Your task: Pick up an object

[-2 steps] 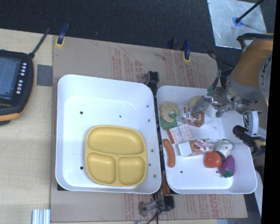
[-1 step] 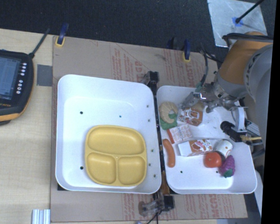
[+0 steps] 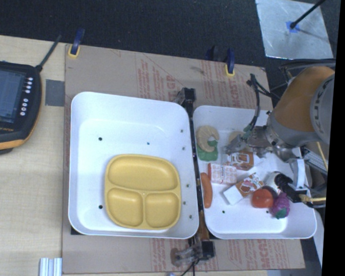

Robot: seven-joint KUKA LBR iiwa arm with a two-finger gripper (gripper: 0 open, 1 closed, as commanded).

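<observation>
The right bin (image 3: 243,228) holds several small items. A round beige and green piece (image 3: 207,141) lies at its left, with an orange carrot-like stick (image 3: 206,190) below it. Red and white packets (image 3: 223,173) lie in the middle, next to a white block (image 3: 232,196). A red tomato (image 3: 262,198) and a purple piece (image 3: 281,206) sit at the right. My gripper (image 3: 241,146) hangs low over the bin's upper middle, just above another packet (image 3: 243,159). The arm's grey and orange wrist (image 3: 298,108) covers the bin's upper right corner.
The left bin (image 3: 90,129) holds a yellow divided plate (image 3: 142,191). A black and orange tablet (image 3: 7,105) lies on the bench at far left. Cables and a black part (image 3: 284,183) trail over the right bin's right side.
</observation>
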